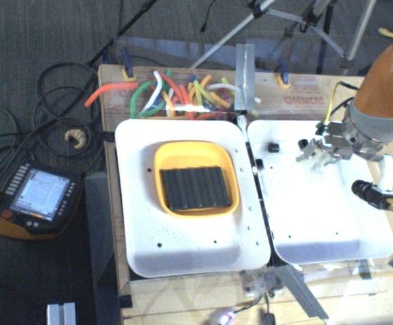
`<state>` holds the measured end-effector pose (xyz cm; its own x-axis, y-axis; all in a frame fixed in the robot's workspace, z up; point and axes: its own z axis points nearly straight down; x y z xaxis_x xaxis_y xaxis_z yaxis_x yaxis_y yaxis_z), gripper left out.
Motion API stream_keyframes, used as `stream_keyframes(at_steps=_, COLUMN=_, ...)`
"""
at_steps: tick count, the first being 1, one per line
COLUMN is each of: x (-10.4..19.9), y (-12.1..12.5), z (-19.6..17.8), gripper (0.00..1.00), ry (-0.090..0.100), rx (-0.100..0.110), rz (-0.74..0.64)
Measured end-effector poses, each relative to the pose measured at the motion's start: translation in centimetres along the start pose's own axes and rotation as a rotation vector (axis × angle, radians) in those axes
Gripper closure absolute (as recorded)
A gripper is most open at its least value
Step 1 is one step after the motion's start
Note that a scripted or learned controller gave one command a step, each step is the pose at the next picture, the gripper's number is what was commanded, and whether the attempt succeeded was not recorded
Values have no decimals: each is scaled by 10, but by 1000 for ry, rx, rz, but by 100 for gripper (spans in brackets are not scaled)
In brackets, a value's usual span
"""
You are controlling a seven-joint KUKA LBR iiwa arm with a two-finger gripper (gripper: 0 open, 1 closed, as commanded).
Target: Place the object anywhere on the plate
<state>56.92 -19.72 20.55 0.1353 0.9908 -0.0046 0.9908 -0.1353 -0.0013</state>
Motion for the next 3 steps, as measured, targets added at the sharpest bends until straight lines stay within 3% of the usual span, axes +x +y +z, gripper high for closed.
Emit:
stream_keyframes(at_steps=1, x=65, y=-55, z=47, gripper=100, ry=-2, rx=-7, rz=-200)
stream_keyframes(at_steps=2, x=116, y=-102, z=20, gripper=100, ry=4, rx=0, rz=-372)
stream_keyframes(at_steps=3, x=146, y=-79, z=22, gripper=100, ry=4, rx=-2, rz=-574)
